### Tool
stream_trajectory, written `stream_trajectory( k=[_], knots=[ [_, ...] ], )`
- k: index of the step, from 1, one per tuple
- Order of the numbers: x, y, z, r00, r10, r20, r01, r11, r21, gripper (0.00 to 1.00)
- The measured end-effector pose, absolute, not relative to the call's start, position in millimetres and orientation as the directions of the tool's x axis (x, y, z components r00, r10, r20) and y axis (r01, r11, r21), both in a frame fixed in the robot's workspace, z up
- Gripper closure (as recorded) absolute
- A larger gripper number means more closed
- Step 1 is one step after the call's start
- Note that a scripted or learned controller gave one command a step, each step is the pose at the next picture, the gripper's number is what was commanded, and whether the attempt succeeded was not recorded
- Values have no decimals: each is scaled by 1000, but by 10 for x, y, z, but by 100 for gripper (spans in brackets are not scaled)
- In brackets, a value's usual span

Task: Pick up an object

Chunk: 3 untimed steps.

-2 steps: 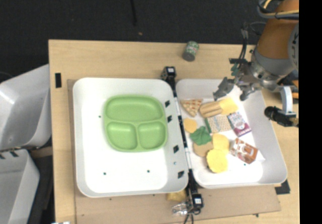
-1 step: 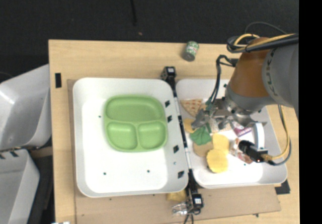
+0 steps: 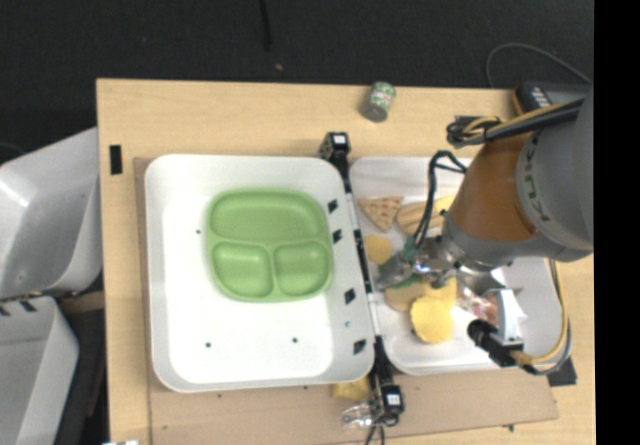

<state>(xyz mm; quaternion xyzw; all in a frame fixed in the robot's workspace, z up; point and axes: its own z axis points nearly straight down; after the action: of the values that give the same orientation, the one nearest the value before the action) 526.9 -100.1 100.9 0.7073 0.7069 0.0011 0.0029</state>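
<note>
Arm down in right bin [image 3: 540, 358] – gripper [image 3: 408, 271] low over cluttered food pieces near the divider, grip state can't tell – yellow round piece [image 3: 433, 319] lies just beside, green tray [image 3: 269, 243] untouched in left bin.

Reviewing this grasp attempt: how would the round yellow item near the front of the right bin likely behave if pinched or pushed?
The round yellow item looks soft and matte, so it probably squashes and grips rather than slips. Its rounded shape may let it roll when nudged. Other pieces crowd it in the right bin, so a push would likely shift those too.
</note>
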Motion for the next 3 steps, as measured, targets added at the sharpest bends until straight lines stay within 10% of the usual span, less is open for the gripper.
stream_trajectory(
  k=[1, 2, 3],
  knots=[
    [4878, -1034, 1005, 2, 1000, 0, 1000, -2, -3, 0],
    [4916, -164, 2068, -8, 1000, 0, 1000, 8, 10, 0],
    [5185, -623, 1553, -12, 1000, 12, 1000, 12, 10, 0]
  ],
)
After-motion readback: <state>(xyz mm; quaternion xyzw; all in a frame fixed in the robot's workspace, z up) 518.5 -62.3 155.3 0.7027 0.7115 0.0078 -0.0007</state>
